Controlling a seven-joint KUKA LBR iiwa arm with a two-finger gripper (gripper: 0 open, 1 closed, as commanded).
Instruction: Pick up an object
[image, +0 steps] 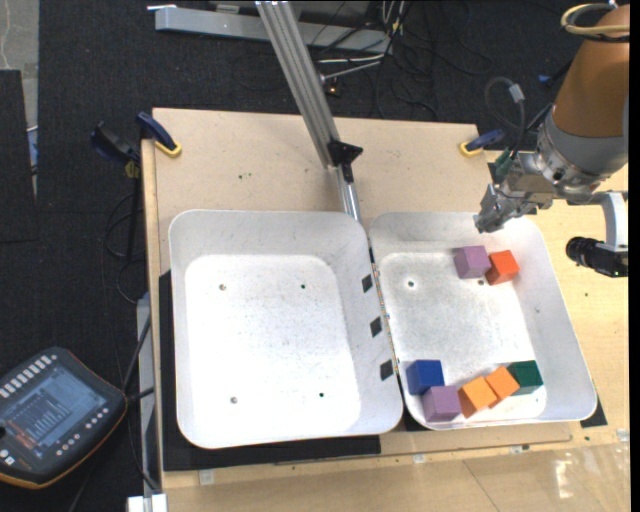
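Note:
The right bin holds several small blocks. A purple block and an orange block sit together near its far side. Along the near edge lie a blue block, a second purple block, another orange block and a green block. My gripper hangs over the far right part of this bin, just above and behind the far purple and orange blocks. Nothing shows between its fingers.
The left bin lies beside the right one on the wooden bench. A slanted metal pole runs down to the bins' shared far corner. Clamps sit at the bench's far corners. A teach pendant lies at the lower left.

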